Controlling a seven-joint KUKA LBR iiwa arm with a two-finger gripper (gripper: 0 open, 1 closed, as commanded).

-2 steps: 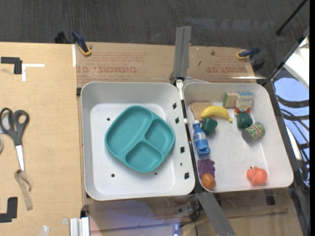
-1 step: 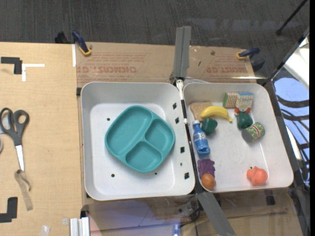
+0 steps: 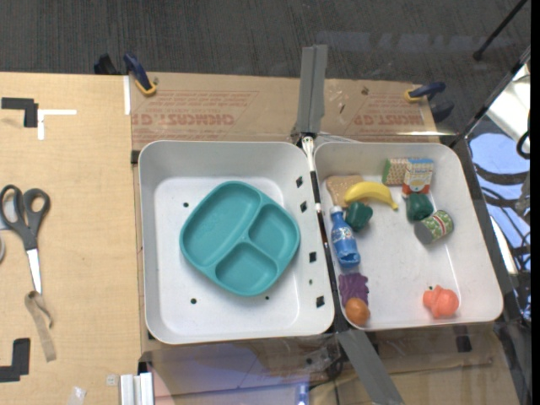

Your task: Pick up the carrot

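Two orange things lie in the right bin [image 3: 472, 226], and I cannot tell for sure which is the carrot. A stubby orange piece with a small green top [image 3: 440, 301] rests near the front right corner. A smaller orange-brown piece [image 3: 358, 312] sits at the front left corner, touching a purple grape bunch [image 3: 353, 287].
The right bin also holds a blue bottle [image 3: 343, 240], a banana [image 3: 370, 193], two dark green pieces [image 3: 359, 216] [image 3: 418, 207], a can [image 3: 436, 225] and small boxes [image 3: 410, 172]. A teal divided plate [image 3: 240, 238] lies in the left bin [image 3: 156, 251]. Scissors [image 3: 25, 226] lie on the bench at the left.
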